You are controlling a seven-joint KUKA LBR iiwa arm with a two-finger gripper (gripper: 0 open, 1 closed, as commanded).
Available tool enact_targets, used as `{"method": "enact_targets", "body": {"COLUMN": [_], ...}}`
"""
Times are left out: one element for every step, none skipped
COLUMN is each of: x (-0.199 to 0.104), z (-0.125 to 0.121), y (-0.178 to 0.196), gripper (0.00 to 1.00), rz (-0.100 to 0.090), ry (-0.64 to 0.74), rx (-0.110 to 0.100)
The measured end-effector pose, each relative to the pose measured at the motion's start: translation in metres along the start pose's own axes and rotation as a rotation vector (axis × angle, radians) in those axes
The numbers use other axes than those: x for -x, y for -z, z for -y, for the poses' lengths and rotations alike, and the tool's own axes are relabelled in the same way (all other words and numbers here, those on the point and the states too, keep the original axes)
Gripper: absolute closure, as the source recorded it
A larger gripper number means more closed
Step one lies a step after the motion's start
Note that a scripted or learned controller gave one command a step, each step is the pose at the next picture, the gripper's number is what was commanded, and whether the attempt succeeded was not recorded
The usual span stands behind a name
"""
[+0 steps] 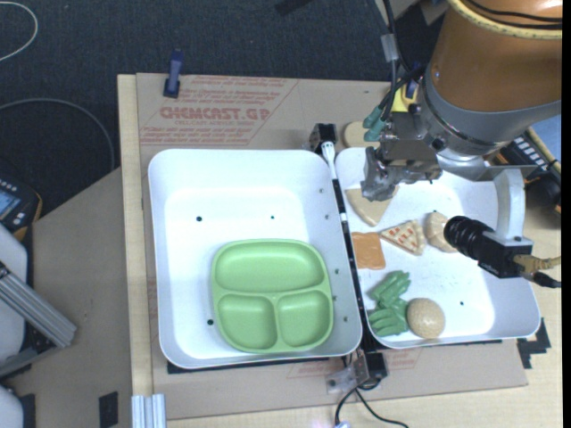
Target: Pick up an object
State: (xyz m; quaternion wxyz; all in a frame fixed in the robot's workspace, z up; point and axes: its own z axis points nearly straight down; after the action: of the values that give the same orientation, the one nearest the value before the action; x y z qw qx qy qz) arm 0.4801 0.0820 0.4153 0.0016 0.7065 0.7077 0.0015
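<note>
Nearest the lens, at upper right: orange band [500, 7] of the arm, wrist reaching down toward frame centre. Below it, fingers [378, 184] low in the upper-left corner of the right bin [473, 279], right at the pale wedge [364, 208] and seemingly touching its upper edge. Opening impossible to tell from this angle; nothing seen held. Pale wedge flat on the bin floor, close beside the divide between the bins.

Likely risks: sliding off a thin, flat piece and closing on nothing; nudging the pale wedge against the bin wall instead of gripping it; clipping the rim, with so little room on the left. Orange square [368, 250] and pizza slice [404, 236] just below, near enough to get dragged along.

Count: 2 white bins; 1 green divided plate [272, 294] in the left bin [178, 239]; 6 pieces in the right bin, namely 1 pale wedge, 1 orange square, 1 pizza slice, 1 beige lump [435, 228], 1 green bunch [388, 297], 1 tan ball [426, 316]. Outside the bins, at the upper left of the surface [129, 203]: 1 blue clip [172, 74].
</note>
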Motion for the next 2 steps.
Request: {"method": "enact_targets", "body": {"x": [-0.001, -0.120], "z": [-0.001, 0.001], "y": [0.010, 0.127], "gripper": [1.00, 1.00], "rz": [0.000, -0.009], "ry": [0.001, 0.013], "rx": [0.003, 0.010]}}
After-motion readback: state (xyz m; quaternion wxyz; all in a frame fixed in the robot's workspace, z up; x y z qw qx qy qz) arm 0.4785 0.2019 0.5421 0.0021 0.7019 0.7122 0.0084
